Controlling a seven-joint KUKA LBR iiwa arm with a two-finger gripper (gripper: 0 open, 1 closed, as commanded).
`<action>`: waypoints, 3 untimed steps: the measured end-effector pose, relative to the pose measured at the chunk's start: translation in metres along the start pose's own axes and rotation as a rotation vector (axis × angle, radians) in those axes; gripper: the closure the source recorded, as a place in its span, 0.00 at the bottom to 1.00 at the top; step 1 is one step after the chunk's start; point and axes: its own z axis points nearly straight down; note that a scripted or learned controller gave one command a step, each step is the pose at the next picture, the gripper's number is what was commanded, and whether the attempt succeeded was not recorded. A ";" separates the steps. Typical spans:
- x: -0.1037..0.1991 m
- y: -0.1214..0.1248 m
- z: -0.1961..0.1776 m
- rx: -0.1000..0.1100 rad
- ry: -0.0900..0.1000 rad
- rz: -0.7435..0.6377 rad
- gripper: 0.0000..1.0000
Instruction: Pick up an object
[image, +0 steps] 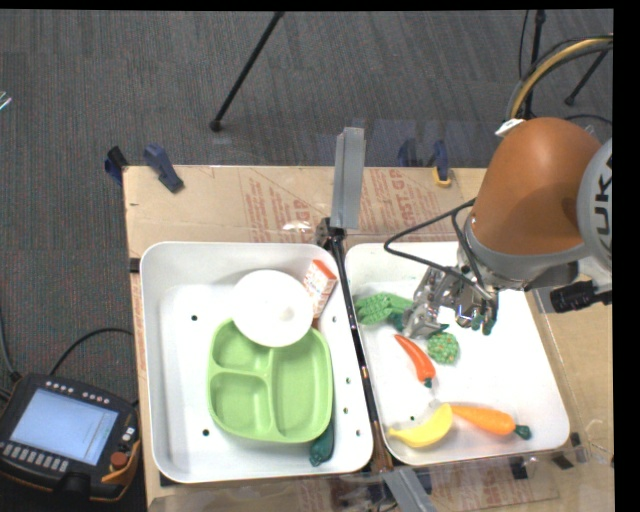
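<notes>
From above, the gripper (432, 318) hangs in the right bin (545, 350) among the leafy green toy (378, 306), broccoli (443, 347) and red chili (414, 358), its grip impossible to tell, so it should centre squarely over one piece before lowering.

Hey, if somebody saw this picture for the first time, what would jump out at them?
First the big orange band of the arm, looming over the right bin, with the gripper low beside the green leafy toy and red chili. Then the lime-green divided tray in the left bin, a white plate overlapping its top edge.
</notes>
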 end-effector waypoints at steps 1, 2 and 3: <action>0.002 0.000 0.004 0.003 0.009 -0.002 0.00; 0.011 -0.063 0.092 0.004 0.018 0.038 0.00; -0.038 -0.047 0.160 0.000 0.009 -0.169 0.00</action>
